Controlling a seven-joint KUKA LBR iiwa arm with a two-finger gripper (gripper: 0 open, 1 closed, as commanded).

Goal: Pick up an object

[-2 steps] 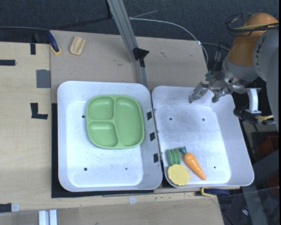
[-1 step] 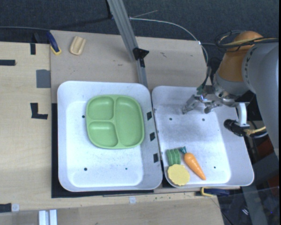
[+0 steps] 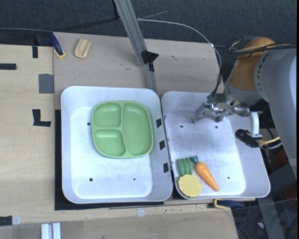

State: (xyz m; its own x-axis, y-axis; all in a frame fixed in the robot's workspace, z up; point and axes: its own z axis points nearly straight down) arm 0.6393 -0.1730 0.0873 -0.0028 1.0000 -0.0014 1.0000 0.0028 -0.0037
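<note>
One carrot [image 3: 207,176] lies at the right bin's [image 3: 249,183] near edge, well apart from the hand [image 3: 203,114], whose fingers are spread and grasp nothing.

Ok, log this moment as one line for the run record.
end effector: over right bin's upper part, holding nothing | orange toy carrot, yellow round toy piece: bin's lower left | green divided plate: left bin

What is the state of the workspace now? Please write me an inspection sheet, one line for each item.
Surface: wooden bench bearing left bin and right bin.
Job's things: carrot, yellow disc, green item, all at right bin's near edge.
Clutter: green divided plate in left bin.
Grippers: gripper over right bin's far part, holding nothing.
Cables: thin cable arching to the arm.
Surroundings: metal pole, black tape marks.
</note>
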